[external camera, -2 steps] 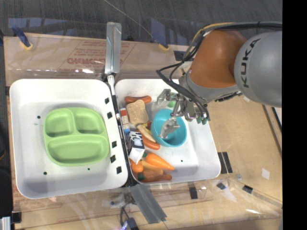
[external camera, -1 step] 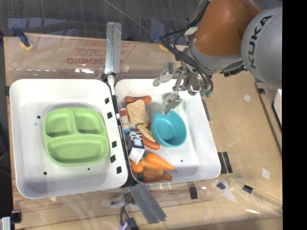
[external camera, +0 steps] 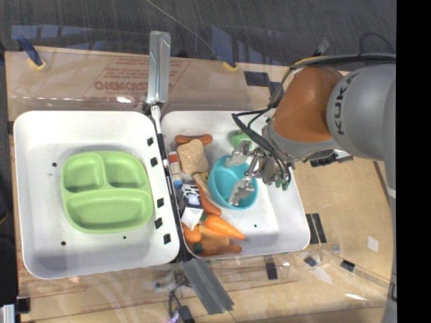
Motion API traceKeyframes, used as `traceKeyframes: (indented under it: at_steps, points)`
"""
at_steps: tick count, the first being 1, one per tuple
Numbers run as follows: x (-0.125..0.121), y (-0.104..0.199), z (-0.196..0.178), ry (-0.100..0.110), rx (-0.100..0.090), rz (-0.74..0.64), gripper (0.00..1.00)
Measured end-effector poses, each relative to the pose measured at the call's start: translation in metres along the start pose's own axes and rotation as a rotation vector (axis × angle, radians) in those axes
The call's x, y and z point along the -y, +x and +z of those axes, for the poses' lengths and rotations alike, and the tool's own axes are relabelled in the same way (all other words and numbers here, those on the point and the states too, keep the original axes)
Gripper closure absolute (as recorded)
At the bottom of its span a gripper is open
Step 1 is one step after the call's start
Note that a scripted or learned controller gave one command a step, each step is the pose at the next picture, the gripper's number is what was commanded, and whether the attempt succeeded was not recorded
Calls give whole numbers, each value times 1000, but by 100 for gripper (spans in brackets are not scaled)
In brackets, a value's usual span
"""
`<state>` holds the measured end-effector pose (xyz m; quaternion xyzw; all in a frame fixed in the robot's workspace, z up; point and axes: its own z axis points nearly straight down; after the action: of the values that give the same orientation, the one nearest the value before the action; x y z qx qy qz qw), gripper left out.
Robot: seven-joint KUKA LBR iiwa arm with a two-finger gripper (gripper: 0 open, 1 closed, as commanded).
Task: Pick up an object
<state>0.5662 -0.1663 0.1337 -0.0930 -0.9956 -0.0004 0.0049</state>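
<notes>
Presently the gripper (external camera: 246,177) hangs over the blue bowl (external camera: 229,184) in the right bin (external camera: 289,214), metal fingers (external camera: 240,192) slightly apart, one tip inside the bowl, nothing visibly clamped.

The letters "KU" are read in dark print on the grey casing of the arm (external camera: 360,110), near the orange band, the rest of the word being cut off at the frame's edge. Faded red lettering is seen on the cardboard sheet (external camera: 121,79) behind the left bin, too blurred to be made out. A small white label (external camera: 192,217) among the right bin's items carries marks that cannot be read.
</notes>
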Motion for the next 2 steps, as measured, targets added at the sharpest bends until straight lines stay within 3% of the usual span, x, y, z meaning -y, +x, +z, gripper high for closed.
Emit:
traceKeyframes:
  at_steps: [1,2]
  points:
    - [-21,-8,8,1,18,-7,0]
    - [-40,-67,31,3,9,398,0]
